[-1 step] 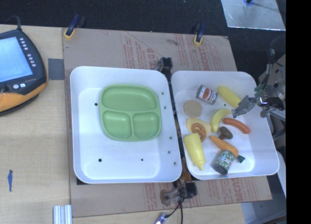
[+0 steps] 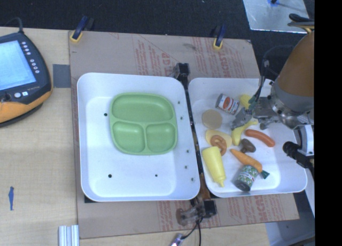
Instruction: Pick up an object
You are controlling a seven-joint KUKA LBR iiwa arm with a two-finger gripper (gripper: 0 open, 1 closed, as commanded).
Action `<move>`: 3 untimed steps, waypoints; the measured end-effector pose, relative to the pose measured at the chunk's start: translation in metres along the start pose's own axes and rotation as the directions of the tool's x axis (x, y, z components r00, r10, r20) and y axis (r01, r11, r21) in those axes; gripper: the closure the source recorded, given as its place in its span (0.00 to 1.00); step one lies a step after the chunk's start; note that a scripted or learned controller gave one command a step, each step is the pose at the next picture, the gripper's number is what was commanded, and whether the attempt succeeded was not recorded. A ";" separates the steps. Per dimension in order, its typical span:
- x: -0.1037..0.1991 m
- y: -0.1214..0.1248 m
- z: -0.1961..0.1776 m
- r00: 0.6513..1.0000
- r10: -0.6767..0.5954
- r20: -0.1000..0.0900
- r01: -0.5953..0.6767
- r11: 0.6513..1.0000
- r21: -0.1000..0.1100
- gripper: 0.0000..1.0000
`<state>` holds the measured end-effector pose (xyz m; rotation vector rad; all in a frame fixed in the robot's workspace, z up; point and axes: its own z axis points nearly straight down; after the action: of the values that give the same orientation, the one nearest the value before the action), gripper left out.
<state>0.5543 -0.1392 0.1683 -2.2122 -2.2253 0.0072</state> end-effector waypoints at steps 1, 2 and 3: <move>-0.002 0.016 0.061 1.000 0.000 0.000 0.000 1.000 -0.001 0.00; 0.031 -0.018 0.077 1.000 0.000 0.000 0.000 1.000 -0.001 0.00; 0.036 0.045 0.076 1.000 0.003 -0.002 -0.003 1.000 -0.003 0.00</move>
<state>0.5984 -0.1030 0.0919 -2.2158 -2.2230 0.0022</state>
